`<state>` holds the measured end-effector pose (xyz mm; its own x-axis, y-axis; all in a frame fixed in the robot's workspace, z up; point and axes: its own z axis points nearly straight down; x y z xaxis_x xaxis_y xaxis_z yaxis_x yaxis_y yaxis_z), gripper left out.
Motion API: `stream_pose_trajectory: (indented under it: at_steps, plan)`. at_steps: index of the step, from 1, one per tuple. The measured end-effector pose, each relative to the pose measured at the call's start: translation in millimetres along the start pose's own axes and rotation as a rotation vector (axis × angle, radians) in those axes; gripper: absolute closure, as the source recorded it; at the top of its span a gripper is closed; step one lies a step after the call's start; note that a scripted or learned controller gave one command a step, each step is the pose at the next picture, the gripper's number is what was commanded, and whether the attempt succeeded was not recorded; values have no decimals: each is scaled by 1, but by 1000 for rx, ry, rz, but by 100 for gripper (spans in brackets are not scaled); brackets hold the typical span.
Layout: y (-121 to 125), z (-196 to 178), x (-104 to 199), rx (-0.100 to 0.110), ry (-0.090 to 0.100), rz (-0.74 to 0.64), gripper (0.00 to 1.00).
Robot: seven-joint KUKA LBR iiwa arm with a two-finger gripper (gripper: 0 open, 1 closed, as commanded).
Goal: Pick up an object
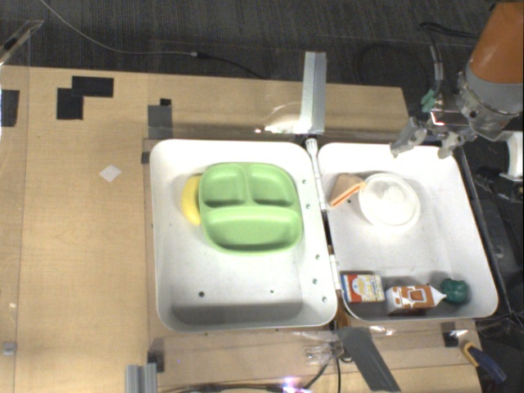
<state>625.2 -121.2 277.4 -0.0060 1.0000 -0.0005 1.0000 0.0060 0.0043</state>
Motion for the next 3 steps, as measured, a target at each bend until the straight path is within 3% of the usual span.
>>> stream_pose_trajectory:
  at_steps: [1,2,3]
  plan:
    - [-5,114,29,1,0,-12,0]
    - [10,190,37,-2,0,-38,0]
    - [7,190,38,-2,0,-129,0]
